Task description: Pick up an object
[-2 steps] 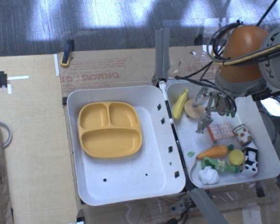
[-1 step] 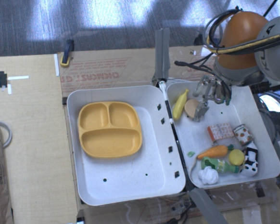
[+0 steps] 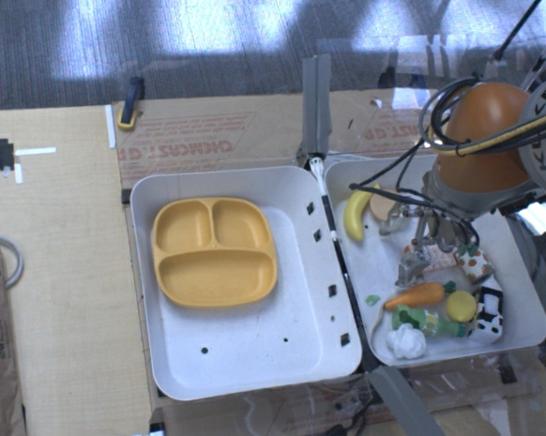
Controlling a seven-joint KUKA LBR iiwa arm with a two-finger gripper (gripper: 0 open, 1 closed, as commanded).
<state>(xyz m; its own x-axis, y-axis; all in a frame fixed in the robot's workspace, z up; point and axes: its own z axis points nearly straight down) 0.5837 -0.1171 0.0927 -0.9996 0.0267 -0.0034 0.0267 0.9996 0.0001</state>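
the fingers (image 3: 417, 259), state unclear, hang over the right white bin (image 3: 527, 282); just below them the smooth orange plastic carrot (image 3: 416, 296) looks light, stiff, slippery: grip mid-body

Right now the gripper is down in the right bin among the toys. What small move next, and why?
Probably a short descent toward the carrot. The gripper hangs just above it in the right bin, with the banana off to one side and the yellow ball beside the carrot. Nothing visibly sits in the gripper yet.
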